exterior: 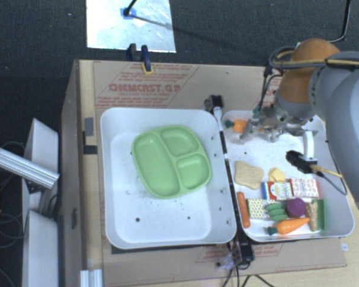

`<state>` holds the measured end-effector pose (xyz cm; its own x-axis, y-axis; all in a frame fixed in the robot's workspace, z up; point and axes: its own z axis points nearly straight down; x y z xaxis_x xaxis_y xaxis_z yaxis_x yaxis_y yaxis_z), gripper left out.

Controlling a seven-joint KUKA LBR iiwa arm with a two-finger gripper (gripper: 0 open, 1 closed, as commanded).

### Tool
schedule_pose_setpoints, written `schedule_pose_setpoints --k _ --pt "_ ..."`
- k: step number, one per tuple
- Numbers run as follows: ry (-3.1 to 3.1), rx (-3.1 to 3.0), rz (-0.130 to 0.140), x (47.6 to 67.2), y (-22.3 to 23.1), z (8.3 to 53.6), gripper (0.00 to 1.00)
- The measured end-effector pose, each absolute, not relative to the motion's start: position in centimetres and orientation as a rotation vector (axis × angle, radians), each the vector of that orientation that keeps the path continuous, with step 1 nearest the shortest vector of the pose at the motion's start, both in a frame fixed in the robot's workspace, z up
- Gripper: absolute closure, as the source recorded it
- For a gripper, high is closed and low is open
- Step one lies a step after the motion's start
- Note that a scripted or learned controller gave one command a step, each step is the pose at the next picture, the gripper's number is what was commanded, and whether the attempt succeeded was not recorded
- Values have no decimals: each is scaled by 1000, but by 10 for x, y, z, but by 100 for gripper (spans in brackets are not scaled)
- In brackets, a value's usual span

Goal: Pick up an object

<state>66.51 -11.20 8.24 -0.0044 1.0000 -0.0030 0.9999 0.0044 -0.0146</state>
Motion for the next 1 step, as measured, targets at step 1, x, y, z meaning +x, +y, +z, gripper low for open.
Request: schedule_pose_setpoints --k 1 --pt "-2223 -2221 2 668 -138 84 0"
